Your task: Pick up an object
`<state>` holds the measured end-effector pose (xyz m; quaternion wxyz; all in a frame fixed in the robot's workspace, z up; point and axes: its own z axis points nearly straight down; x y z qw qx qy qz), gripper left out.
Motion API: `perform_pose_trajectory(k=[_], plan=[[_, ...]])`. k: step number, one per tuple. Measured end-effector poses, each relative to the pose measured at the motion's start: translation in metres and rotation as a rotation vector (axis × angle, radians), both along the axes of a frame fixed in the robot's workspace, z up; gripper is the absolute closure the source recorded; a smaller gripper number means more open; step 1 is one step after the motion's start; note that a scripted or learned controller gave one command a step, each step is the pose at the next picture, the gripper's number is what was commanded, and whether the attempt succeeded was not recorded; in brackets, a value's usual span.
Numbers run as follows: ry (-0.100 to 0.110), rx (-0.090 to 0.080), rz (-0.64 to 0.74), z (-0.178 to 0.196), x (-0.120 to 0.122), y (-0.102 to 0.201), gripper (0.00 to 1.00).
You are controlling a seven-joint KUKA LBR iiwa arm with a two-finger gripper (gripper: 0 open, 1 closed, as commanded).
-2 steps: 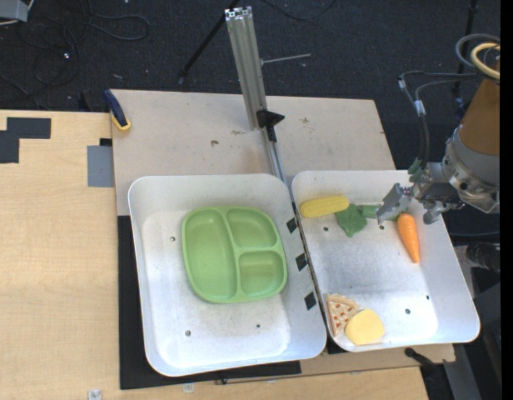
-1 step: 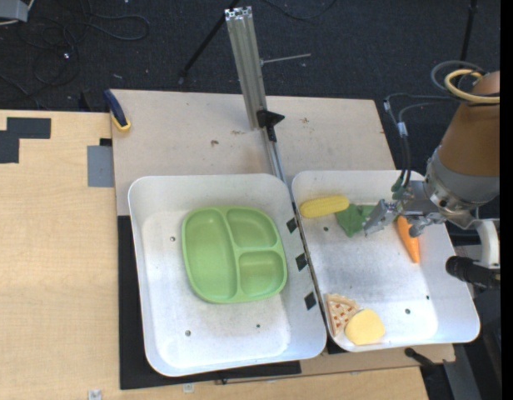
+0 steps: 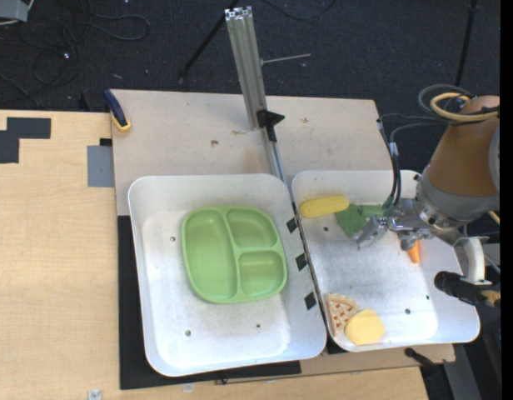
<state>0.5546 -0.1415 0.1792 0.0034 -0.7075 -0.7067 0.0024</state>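
Now, green piece (image 3: 353, 219): in the right bin (image 3: 381, 302), just right of the corn (image 3: 324, 206), at the hand's tip.
Hand (image 3: 369, 233): low over the right bin; cannot tell how far open, nor whether it grips anything.
Right bin, more: orange bit (image 3: 415, 252) by the wrist; waffle (image 3: 340, 312) and yellow lump (image 3: 365, 327) touching at the near edge.
Left bin (image 3: 156, 307): green divided plate (image 3: 235, 253).
Tabletop (image 3: 48, 248): carries both bins.

Dark carpeted floor (image 3: 115, 32) strewn with cables lies behind a pale wooden bench (image 3: 48, 265) and an aluminium post (image 3: 246, 65).
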Motion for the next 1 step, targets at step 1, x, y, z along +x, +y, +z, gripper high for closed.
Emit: perform_pose_trajectory(k=[1], plan=[[0.000, 0.000, 0.001, -0.0514, 0.0084, -0.0015, 0.00]])
